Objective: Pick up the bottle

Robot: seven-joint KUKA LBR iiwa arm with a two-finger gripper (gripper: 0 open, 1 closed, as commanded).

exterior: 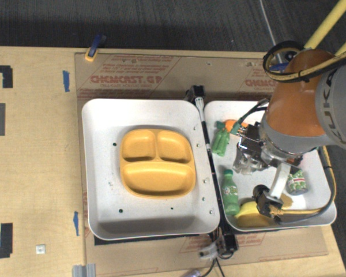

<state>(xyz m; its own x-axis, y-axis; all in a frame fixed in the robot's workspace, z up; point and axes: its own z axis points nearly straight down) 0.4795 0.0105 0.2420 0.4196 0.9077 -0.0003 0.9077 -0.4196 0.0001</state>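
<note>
Left of your gripper point(244, 165) lies the green bottle point(229, 193) — long axis near-vertical — whether it's parted, you cannot tell.

Even overhead light is falling on your bench, and the picture is staying fairly sharp.

You are getting soft, short shadows under the left bin point(98, 154) rim and beneath the arm point(303, 108), so the light is coming from above. Mild glare is whitening the bin walls, and a sheen is sitting on the yellow tray point(157, 161). The small items in the right bin point(328, 209) are reading slightly soft, and the dark floor at the top is losing detail.
</note>
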